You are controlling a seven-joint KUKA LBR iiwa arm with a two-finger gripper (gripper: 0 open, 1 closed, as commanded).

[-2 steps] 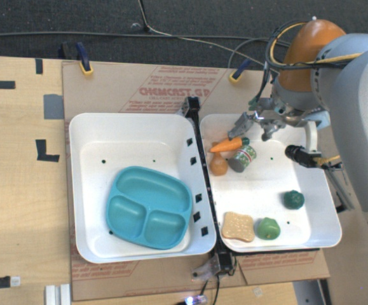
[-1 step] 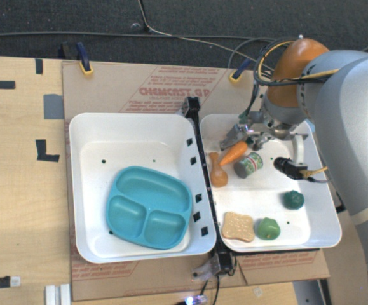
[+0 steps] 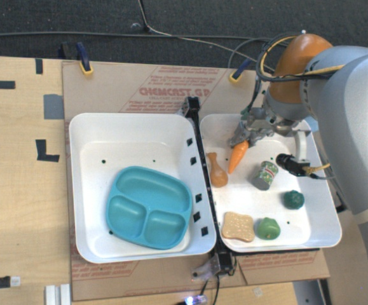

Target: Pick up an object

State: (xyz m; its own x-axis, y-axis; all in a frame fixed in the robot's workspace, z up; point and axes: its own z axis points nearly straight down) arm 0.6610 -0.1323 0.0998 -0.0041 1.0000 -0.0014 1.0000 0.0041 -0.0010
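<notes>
One carrot [image 3: 237, 155] top hidden under claw [image 3: 248, 134], grip unclear

2 bins [image 3: 82, 170], 1 tray [image 3: 149, 206], 6 toy foods [image 3: 237, 155]

I work in a robotics lab: my plywood bench [image 3: 18, 170] carries black tape marks [image 3: 42, 150], a clamped brown cardboard sheet [image 3: 164, 91], two shallow white plastic bins [image 3: 82, 132] and trailing black cables [image 3: 171, 33].

Teal tray [image 3: 149, 208], orange carrot [image 3: 237, 155], tan toast [image 3: 238, 226], 2 white bins [image 3: 82, 132], green apple [image 3: 268, 228], dk-green ball [image 3: 292, 199].
</notes>
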